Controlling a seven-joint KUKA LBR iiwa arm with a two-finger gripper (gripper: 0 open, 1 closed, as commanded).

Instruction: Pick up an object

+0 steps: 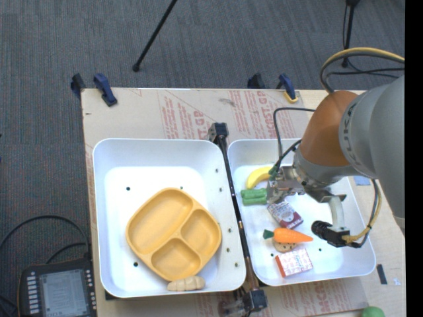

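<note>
The gripper (pixel 276 189) is low in the right bin (pixel 365 259), at the green block (pixel 254 196); whether its jaws are open or closed cannot be told. Judged step: approach or grasp, nothing yet lifted. The next move calls for a confirmed closure on one item, then a vertical lift. Count, right bin: one green block, one banana (pixel 259 176), one packet (pixel 285 213), one carrot (pixel 291 236), one red-and-white box (pixel 293 263). Left bin (pixel 106 177): one yellow divided plate (pixel 173 232), one pastry piece (pixel 186 283).

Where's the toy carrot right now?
The carrot lies in the right bin, near its middle. It sits between a small red-and-white packet above it and a red-and-white carton below it.
</note>
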